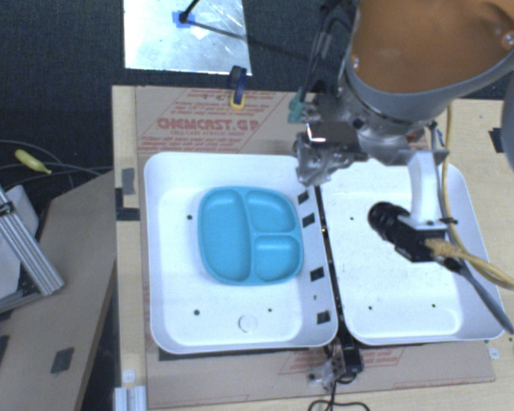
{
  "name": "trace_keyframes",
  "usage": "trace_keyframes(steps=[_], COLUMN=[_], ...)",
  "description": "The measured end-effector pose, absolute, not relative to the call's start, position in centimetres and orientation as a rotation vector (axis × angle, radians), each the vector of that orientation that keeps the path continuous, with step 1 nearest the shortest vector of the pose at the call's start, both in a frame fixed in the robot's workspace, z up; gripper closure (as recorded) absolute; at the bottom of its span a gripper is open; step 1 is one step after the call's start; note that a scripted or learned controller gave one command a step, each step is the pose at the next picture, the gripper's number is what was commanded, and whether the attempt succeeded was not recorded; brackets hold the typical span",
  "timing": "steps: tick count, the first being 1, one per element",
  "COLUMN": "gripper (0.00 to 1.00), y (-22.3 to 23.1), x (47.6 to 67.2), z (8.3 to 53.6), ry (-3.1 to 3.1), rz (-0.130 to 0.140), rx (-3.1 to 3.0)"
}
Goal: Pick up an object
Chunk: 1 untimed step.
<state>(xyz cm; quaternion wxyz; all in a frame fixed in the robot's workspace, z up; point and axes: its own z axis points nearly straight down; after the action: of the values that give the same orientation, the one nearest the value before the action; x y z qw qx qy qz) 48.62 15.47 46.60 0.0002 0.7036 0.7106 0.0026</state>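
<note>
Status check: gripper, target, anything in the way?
Gripper at the bins' shared rim, far end. Blue plate flat in view-left bin, apart from gripper. Nothing blocking it.

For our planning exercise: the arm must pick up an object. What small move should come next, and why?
Probably shift the end effector toward the blue divided plate in the left bin; it sits over the bins' shared edge, not above the plate.

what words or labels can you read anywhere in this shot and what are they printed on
"CHEMCAST GP": large red print on the brown sheet under the bins, just behind the left bin.
Smaller red lines above that word on the same sheet: too blurred to read.
Faint red print along the sheet's front edge: too blurred to read.
Blue plate and both bins: no text visible.
</note>
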Motion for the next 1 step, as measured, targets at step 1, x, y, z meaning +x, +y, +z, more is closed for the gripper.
trace_keyframes(steps=[1], gripper=[1.00], y=[15.12], x=[48.72], z=[47.68], ry=[2.232], rz=[0.009], rx=[2.207])
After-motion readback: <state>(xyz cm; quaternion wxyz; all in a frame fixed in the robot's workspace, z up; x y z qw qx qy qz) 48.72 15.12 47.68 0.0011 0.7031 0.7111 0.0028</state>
